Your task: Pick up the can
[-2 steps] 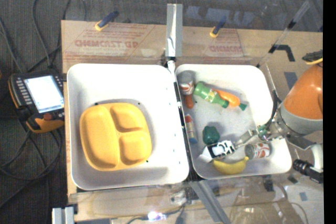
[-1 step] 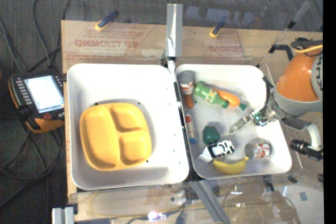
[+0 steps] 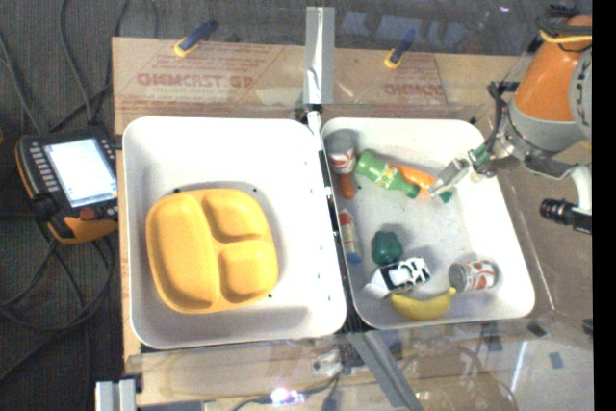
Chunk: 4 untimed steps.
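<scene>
A can point(image 3: 474, 275) lies on its side near the front right corner of the right bin point(image 3: 500, 207). It is silver with a red and white label, and one round end faces the camera. Nothing touches or grips it.

Just to its left lies a yellow banana point(image 3: 423, 305) along the bin's front edge. Above the banana sits a small black and white object point(image 3: 404, 273), and above that a dark green object point(image 3: 386, 245). Further back, near the bin's rear left, a green bottle point(image 3: 379, 172) lies on its side beside an orange carrot-shaped item point(image 3: 416, 176). A second small can-like container point(image 3: 339, 153) stands in the back left corner; it is too small to identify surely.

The gripper point(image 3: 445, 189) hangs over the back middle of the right bin, next to the orange item's tip and well apart from the can. Its two fingers appear slightly parted and hold nothing. The grey arm with its orange band point(image 3: 551, 84) reaches in from the right.

The left bin point(image 3: 144, 149) holds a yellow divided tray point(image 3: 213, 247).

The task looks barely begun: the can rests in the bin, ungrasped. Left to do, by my judgement, is moving forward and right over the can, lowering, closing on it and lifting.
</scene>
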Each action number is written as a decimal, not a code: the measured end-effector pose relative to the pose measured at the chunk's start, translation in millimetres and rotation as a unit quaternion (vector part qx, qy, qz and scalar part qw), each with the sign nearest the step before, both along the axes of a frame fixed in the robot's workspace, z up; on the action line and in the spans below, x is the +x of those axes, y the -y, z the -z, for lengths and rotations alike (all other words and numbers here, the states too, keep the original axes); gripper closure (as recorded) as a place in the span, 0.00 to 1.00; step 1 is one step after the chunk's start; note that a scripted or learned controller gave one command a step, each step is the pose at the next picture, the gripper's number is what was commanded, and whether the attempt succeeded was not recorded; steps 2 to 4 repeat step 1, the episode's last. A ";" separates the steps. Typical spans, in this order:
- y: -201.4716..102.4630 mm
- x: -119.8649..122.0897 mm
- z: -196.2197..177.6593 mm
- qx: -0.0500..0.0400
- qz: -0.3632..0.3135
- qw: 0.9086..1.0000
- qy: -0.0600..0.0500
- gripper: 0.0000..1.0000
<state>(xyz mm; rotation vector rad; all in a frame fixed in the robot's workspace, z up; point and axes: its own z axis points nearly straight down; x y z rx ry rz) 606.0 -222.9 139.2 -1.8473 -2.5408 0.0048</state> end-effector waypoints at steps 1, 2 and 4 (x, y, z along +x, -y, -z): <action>0.4 0.2 -7.0 -0.002 -0.001 1.000 -0.002 1.00; 0.4 0.2 -7.0 -0.002 -0.001 1.000 -0.002 1.00; 0.4 0.2 -7.0 -0.002 -0.001 1.000 -0.002 1.00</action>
